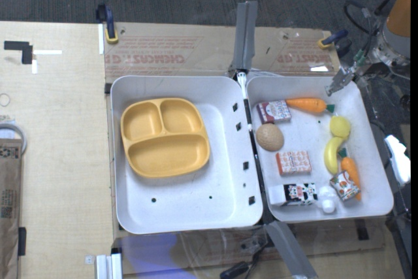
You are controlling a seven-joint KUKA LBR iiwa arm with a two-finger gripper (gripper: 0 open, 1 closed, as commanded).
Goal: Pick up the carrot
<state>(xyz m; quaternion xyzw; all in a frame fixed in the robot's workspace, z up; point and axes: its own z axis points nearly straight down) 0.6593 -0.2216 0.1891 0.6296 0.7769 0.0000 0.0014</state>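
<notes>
Orange carrot [305,104]: smooth plastic taper, green tip toward the right, lying flat in the right bin [369,115].
Gripper [339,82]: above the bin's far corner, finger state unclear.
Tray [164,137]: yellow, three-sectioned.

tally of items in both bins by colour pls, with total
Orange: 2 — long orange carrot, shorter orange carrot
Yellow: 3 — round yellow lemon, curved yellow banana, yellow three-compartment plastic plate
Tan: 1 — round tan bun
Red/printed boxes: 2 — dark-red box, red-patterned box
Black-and-white: 1 — cow-print carton
Multicolour: 1 — small printed packet
White: 1 — small white lump
Total: 11
</notes>
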